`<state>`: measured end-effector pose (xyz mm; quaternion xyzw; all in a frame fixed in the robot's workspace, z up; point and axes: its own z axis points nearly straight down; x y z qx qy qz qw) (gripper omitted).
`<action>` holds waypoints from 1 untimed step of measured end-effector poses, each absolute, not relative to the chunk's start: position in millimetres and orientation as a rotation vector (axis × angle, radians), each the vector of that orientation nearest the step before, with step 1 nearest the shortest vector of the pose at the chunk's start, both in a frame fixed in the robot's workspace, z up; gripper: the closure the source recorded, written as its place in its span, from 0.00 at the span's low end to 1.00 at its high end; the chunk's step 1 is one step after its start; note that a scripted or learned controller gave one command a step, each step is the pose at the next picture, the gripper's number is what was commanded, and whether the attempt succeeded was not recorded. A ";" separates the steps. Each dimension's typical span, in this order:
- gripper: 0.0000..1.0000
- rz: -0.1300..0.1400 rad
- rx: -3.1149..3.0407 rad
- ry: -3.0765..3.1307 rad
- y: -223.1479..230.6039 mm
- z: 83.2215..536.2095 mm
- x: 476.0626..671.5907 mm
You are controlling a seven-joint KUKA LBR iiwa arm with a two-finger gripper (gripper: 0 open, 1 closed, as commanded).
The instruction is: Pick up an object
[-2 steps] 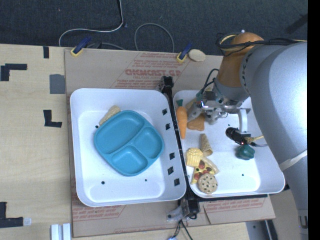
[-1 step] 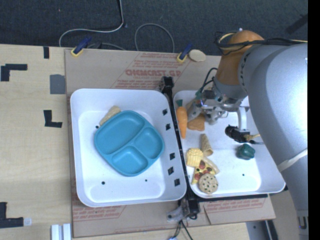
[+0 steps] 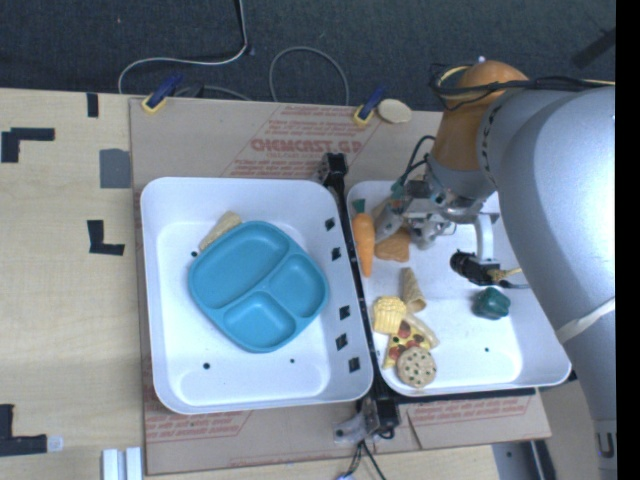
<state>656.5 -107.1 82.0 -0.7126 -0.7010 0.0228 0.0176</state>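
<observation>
My gripper point(image 3: 412, 220) hangs low over the far left part of the right bin point(image 3: 520, 363), with the grey arm and its orange band reaching in from the right. Just below and left of the gripper lies a brown bread-like piece point(image 3: 392, 247), and it looks very close to or touching the gripper. An orange carrot point(image 3: 363, 244) lies along the bin's left wall beside that piece. Nearer the front lie a cone point(image 3: 411, 288), a yellow corn cob point(image 3: 388, 316), a pizza slice point(image 3: 402, 342) and a cookie point(image 3: 415, 368). A green object point(image 3: 490, 303) sits to the right.
The left bin point(image 3: 170, 368) holds a blue divided plate point(image 3: 258, 283) with a tan piece point(image 3: 220, 230) poking out from under its far edge. Black clips point(image 3: 335, 173) mark the wall between the bins. Cables lie behind the bench.
</observation>
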 end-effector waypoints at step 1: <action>0.00 0.067 -2.209 -2.177 -108.5 81.9 656.7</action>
